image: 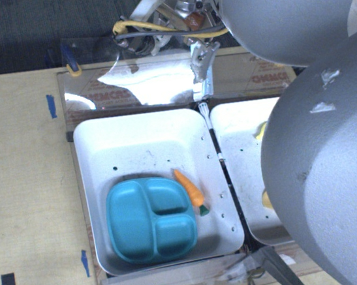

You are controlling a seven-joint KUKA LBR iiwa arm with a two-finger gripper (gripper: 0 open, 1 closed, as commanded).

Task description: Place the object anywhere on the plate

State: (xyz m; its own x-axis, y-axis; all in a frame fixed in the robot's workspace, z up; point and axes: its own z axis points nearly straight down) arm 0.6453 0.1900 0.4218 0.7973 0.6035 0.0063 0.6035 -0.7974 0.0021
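The gripper point(202, 69) sits at the far end of the arm point(325, 151), above the back wall of the left bin point(99, 143), near the seam where the two bins meet. Its narrow silver tip points down toward that seam. Whether it is apart or together cannot be told at this angle, and nothing is seen clamped in it. Yellow cable point(149, 24) loops around the wrist hardware just behind it.

The arm's grey body is large and close to the camera, covering most of the right bin point(240, 156). Small yellow patches point(259, 132) show at the arm's edge inside that bin; what they are cannot be made out.

The blue plate point(151, 219) lies in the left bin, in its near half, and has three compartments. The carrot point(190, 190), orange with a small green end, lies just beside the plate on its right side, along the rim at the far right corner. Its green end points toward the near side of the bin. It appears to touch the rim but rests mostly on the bin floor, not in any compartment.

The left bin rests on the pale wooden counter point(27, 192), which carries black marks and blue tape pieces to the plate's left.
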